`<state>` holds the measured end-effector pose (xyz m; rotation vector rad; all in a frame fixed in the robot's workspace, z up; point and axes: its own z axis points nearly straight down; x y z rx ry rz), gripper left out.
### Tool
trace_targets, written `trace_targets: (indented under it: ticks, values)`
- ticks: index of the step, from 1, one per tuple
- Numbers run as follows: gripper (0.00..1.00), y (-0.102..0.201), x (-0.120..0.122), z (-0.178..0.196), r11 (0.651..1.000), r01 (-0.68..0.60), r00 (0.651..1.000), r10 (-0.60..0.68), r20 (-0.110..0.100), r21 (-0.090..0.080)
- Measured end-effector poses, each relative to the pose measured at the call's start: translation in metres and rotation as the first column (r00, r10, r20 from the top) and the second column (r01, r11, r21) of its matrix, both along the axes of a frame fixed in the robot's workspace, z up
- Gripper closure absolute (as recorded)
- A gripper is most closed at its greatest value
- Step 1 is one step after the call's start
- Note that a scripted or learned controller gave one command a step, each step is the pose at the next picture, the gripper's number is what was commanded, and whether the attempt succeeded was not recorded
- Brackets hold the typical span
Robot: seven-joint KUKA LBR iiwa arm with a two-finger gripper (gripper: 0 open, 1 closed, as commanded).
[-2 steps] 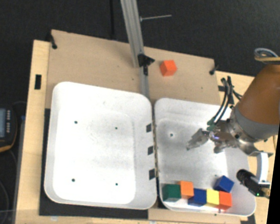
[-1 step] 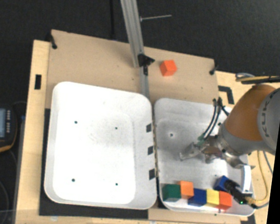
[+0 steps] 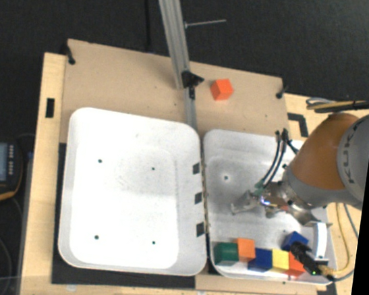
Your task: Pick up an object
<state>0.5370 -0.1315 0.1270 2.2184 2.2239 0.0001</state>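
Note:
Along the front wall of the right bin (image 3: 237, 158) lies a row of small blocks: green (image 3: 226, 253), orange (image 3: 246, 248), blue (image 3: 261, 258), yellow (image 3: 280, 260) and red (image 3: 295, 267). Another blue block (image 3: 294, 240) sits just behind the row's right end. My gripper (image 3: 244, 205) hangs low over the middle of the right bin, behind and a little left of the orange block, apart from all the blocks. Nothing shows in its grasp.
The left bin (image 3: 127, 190) lies beside the right one. An orange cube (image 3: 221, 89) rests on the bench behind the bins, next to a slanted metal rail (image 3: 176, 36). The arm's grey and orange body (image 3: 325, 163) covers the right bin's right side.

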Motion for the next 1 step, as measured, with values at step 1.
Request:
trace_targets:
  ticks: [1]
  values:
    - [0.00,-0.0100,-0.0298,-0.0297,1.000,0.004,1.000,-0.004,0.005,-0.002]
